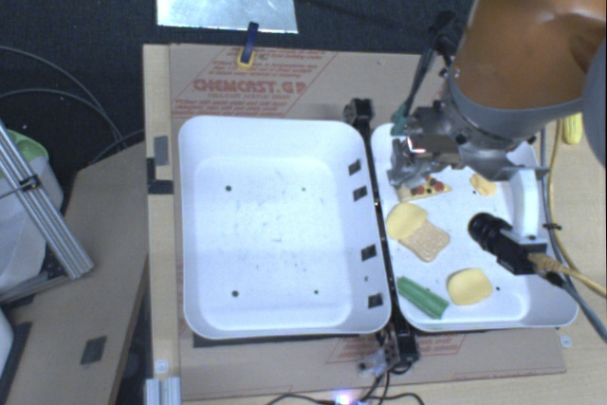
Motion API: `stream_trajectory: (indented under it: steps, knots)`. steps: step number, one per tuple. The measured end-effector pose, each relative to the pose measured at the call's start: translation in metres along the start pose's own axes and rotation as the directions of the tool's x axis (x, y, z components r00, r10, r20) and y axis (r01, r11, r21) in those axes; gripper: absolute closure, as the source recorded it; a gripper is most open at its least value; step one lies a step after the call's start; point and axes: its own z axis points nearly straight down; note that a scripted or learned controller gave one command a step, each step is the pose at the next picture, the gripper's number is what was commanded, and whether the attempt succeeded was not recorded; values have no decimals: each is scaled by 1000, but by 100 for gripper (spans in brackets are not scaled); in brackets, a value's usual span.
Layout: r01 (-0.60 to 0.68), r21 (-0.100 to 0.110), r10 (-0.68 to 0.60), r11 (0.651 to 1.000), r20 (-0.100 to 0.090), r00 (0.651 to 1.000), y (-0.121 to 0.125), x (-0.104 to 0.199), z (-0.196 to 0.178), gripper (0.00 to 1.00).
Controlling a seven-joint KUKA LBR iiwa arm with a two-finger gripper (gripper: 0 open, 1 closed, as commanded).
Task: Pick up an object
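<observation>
Red-and-yellow piece [434, 188]: small, flat, near far left corner of right bin [531, 299], just beside tool [410, 168]. Tool low over that corner; spread or pressed together, cannot tell. Close by: pale yellow slice [405, 220] touching tan cracker [429, 243]; green stick [422, 297], yellow lump [469, 285] along near edge. Likely risk: closing on air or bin wall, piece thin and near rim. Tool tip blurred, part-masked by wrist.

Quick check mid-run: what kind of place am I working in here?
Probably a robotics lab test bench, not a kitchen: two white bins sit on cardboard, the food pieces look like toys, and aluminium framing stands at left.
</observation>
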Motion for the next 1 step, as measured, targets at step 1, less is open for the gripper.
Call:
stream_trajectory:
  steps: [1]
  knots:
    - [6,8,-6,1000,0,1000,-1,99,51,100]
